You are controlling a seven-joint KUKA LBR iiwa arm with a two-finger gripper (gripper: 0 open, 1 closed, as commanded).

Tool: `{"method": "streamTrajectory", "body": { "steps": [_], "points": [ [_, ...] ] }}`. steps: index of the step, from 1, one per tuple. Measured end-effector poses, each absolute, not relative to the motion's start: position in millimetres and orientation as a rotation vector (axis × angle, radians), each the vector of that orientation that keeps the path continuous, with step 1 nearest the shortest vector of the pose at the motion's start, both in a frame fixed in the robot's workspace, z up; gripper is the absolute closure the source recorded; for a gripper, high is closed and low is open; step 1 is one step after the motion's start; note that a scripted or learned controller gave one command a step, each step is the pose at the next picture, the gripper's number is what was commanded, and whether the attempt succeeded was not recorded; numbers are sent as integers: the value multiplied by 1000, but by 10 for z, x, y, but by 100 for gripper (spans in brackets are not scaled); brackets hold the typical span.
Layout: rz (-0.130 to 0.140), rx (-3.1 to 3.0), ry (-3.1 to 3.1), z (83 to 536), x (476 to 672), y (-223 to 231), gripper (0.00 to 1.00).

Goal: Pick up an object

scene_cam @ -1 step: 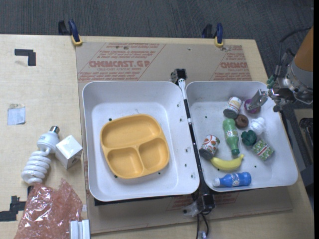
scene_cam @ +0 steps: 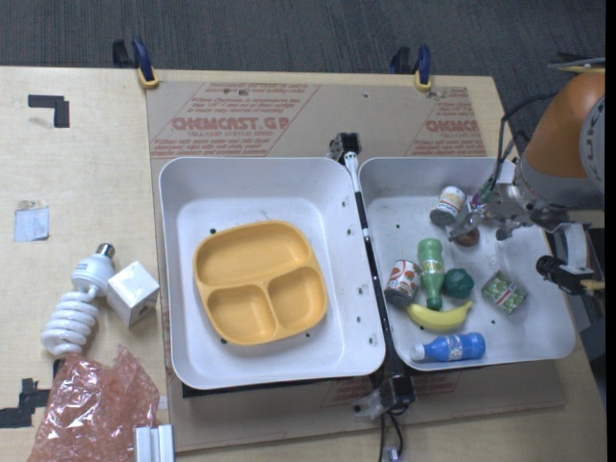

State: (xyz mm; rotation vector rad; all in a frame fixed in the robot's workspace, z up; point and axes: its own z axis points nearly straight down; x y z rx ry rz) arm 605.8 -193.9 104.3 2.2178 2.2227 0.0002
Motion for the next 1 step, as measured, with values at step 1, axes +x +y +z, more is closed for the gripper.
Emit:
{"method": "streamTrajectory", "body": {
  "steps": [1],
  "points": [
    [0, 2215, 2223, 1146, 6062, -1941, 100]
  ]
}}
